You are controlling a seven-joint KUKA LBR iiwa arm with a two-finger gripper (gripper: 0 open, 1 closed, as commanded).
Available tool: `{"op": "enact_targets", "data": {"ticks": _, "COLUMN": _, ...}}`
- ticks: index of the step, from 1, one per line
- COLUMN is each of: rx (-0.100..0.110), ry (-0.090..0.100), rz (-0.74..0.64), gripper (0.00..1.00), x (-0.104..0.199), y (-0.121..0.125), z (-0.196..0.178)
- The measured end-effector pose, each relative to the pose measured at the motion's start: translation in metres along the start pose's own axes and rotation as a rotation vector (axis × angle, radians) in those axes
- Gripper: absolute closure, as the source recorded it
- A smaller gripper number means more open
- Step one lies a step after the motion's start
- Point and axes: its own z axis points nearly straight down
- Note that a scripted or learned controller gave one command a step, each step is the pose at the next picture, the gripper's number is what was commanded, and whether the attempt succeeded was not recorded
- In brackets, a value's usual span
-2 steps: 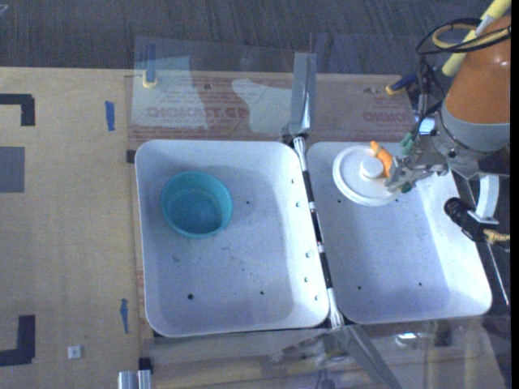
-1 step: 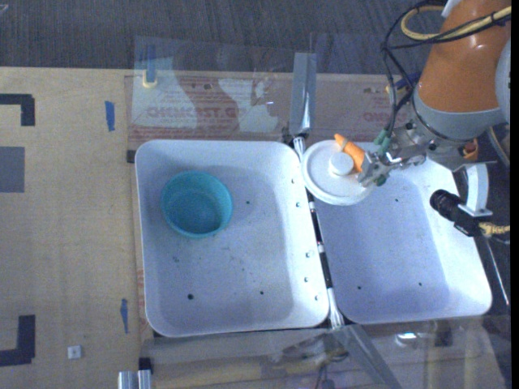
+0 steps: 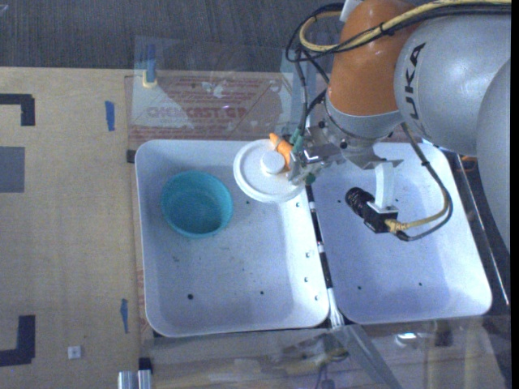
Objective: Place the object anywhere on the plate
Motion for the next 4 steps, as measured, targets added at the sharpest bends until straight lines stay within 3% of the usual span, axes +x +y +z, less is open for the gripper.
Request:
{"op": "enact_targets", "data": {"ticks": 1, "rx": -0.001, "ry": -0.001, "rz": -0.112, "gripper": 1.0, "x": 0.05, "y": 0.03, "z": 0.009}}
{"op": "enact_targets", "data": {"ticks": 2, "rx": 0.003, "ry": 0.0, "rz": -0.113, "gripper": 1.0, "x": 0.14, "y": 0.022, "z": 0.038}}
{"op": "enact_targets", "data": {"ticks": 3, "rx": -0.003, "ry": -0.001, "rz": -0.505, "gripper": 1.0, "x": 0.117, "y": 0.047, "z": 0.039}}
{"op": "enact_targets", "data": {"ticks": 4, "rx": -0.007, "ry": -0.002, "rz": -0.505, "gripper": 0.0, "x": 0.117, "y": 0.048, "z": 0.037}}
